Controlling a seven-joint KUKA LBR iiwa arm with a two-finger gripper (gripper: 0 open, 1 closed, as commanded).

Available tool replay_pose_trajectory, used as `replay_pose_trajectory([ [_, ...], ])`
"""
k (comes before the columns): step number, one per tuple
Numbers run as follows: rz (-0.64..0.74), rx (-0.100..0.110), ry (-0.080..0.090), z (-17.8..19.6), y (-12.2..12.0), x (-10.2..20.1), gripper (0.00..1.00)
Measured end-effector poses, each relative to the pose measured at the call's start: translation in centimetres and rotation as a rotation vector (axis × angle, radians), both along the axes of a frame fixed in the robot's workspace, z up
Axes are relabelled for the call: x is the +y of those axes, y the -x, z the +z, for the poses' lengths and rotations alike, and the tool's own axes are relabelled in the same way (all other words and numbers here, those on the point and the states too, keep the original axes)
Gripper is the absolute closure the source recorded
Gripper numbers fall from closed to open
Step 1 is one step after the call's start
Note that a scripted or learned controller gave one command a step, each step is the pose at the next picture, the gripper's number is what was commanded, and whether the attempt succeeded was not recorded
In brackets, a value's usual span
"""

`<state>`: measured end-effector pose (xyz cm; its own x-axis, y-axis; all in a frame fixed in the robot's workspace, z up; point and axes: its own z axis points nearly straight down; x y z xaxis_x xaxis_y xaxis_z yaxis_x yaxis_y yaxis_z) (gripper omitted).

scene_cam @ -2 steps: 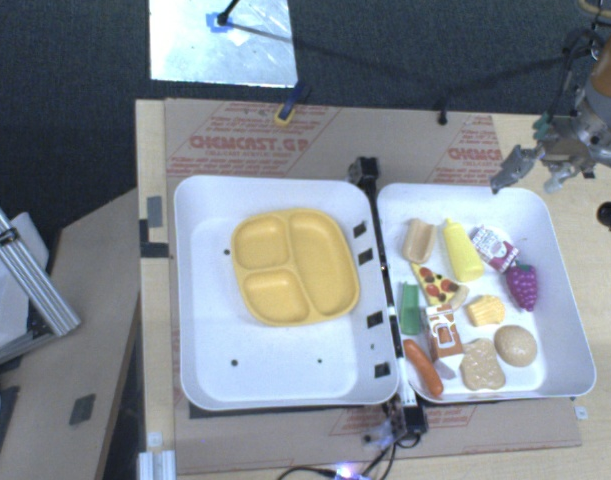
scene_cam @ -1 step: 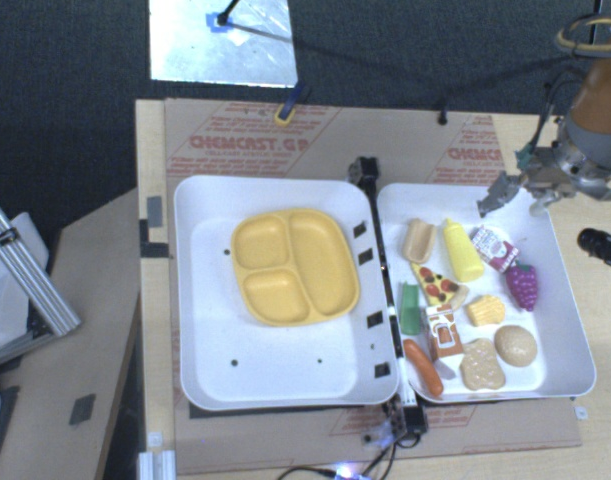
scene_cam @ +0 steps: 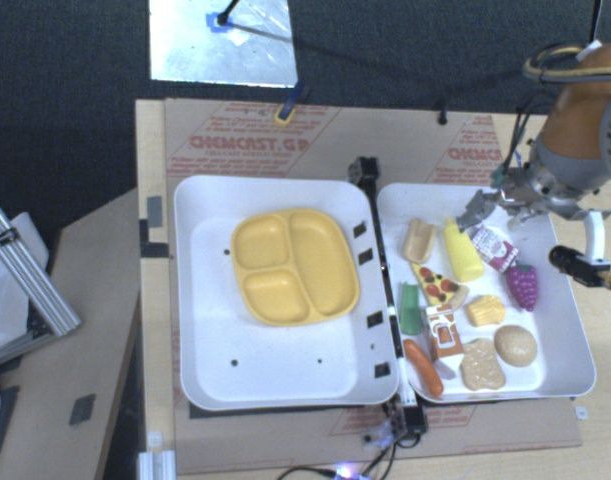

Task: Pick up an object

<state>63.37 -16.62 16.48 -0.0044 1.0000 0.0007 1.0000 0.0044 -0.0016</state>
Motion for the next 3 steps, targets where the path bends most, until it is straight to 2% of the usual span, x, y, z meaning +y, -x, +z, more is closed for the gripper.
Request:
replay_pose_trajectory([
  [1,0.001,0.0,0.0,-4.4,-0.7,0.2,0.0],
  [2,0.001,-0.01,0.006,-7.5,-1.0,0.1,0.0],
  [3,0.003,-0.025,0.0,-6.0,-1.5,0.4,1.0],
])
